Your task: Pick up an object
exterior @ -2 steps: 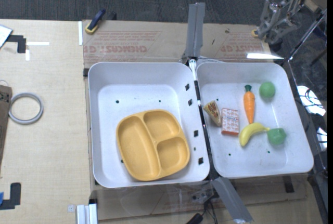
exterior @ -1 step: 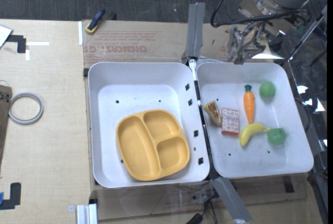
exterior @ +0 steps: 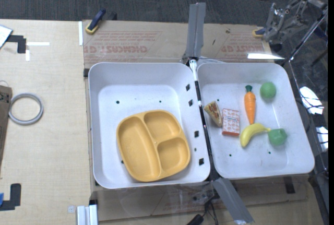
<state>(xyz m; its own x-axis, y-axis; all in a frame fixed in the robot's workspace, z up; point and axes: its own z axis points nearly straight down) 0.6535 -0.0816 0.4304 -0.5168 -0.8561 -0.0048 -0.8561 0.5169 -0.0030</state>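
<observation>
Camera view. Two white bins side by side on the table point(exterior: 47, 62). Left bin point(exterior: 99, 130): a yellow three-compartment plate point(exterior: 153, 144) towards its near edge. Right bin point(exterior: 297, 156): carrot point(exterior: 250, 105) with long axis running far to near, green top at the far end; banana point(exterior: 252, 132) just near of it, lying at a slant, curved; green ball point(exterior: 268, 90) beside the carrot's top; a second green piece point(exterior: 277, 137) at the banana's right end; red-and-white packet point(exterior: 230, 121) and a wedge-shaped item point(exterior: 213, 113) nearer the inner wall. Claw point(exterior: 279, 18) above the table's far right corner, beyond the bins; open or closed cannot be told. Tape roll point(exterior: 24, 108) at the table's left edge.
</observation>
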